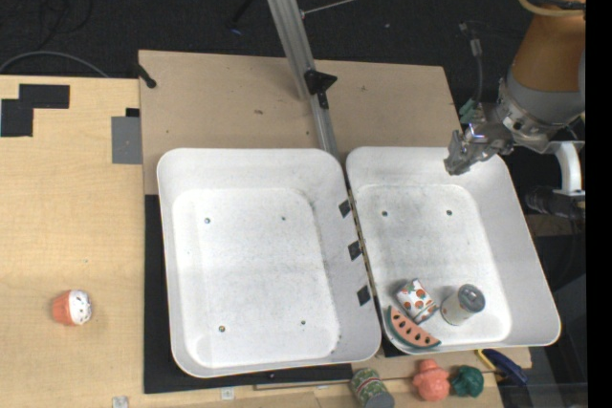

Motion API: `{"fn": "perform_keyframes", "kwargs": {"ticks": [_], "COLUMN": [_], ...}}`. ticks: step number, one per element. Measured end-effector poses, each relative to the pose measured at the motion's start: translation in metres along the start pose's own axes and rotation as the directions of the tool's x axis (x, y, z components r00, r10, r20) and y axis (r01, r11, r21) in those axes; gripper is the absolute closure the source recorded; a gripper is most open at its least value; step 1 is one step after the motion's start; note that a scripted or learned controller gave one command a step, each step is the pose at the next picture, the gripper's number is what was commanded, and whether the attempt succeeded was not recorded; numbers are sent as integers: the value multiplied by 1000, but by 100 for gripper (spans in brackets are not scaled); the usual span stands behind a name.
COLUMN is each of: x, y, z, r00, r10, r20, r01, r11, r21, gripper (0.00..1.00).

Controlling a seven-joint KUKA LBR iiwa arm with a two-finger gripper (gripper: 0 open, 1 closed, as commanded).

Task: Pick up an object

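Grey arm's two-finger gripper (461,158) over the right shallow white bin's (497,205) far rim, whether fingers are clenched or released cannot be told, nothing seen between them, small red-and-white patterned object (415,298), grey cylinder (466,303) and watermelon-slice toy (413,329) well below the fingers, near that bin's front edge.

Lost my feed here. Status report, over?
Gripper above right bin's far edge, holding nothing visible. Objects clustered at near edge: grey cylinder, patterned piece, watermelon slice. Path clear.
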State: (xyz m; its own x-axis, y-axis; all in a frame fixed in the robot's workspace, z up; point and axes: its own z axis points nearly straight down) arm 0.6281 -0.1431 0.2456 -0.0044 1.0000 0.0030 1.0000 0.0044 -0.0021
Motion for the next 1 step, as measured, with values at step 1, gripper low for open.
{"fn": "perform_keyframes", "kwargs": {"ticks": [1], "x": [50], "y": [-16], "z": [14], "r00": [1000], "r10": [1], "r20": [0], "r01": [-1], "r11": [1000], "r21": [3], "gripper": [100]}}
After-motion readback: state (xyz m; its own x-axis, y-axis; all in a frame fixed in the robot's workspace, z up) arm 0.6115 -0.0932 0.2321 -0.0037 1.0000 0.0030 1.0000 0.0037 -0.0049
